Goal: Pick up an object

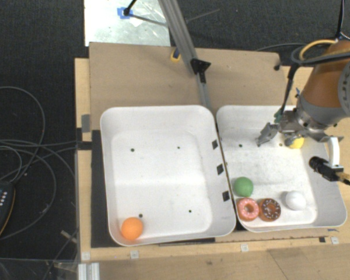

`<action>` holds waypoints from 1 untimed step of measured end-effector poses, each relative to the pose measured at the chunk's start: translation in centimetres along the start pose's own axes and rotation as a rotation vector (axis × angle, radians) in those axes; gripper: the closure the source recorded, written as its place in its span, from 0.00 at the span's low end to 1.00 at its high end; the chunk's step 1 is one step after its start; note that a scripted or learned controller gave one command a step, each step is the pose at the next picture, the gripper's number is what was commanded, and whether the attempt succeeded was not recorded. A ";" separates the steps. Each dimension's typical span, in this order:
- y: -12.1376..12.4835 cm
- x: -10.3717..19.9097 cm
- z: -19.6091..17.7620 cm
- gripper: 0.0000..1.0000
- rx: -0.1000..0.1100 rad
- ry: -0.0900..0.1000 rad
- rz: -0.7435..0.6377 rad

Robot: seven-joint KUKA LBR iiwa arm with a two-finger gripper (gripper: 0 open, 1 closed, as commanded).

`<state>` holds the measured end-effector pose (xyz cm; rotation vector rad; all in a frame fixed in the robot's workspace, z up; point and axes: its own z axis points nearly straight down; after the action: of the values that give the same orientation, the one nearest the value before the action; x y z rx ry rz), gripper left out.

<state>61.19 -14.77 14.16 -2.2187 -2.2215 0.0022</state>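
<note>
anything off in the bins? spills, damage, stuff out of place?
Nothing stands out. The orange ball sits alone in the left bin. The green ball, pink donut, chocolate donut and white ball are grouped in the right bin.

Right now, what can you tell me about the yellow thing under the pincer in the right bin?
The yellow object is a small bright patch, mostly hidden beneath the pincer. Its shape and material cannot be made out. It lies on the floor of the right bin, toward the far right part, well apart from the green ball. Whether the pincer grips it is unclear.
</note>
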 end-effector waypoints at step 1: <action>0.2 -0.1 -1.4 1.00 -0.007 -0.001 0.000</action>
<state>61.36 -14.84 15.53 -2.2219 -2.2255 -0.0043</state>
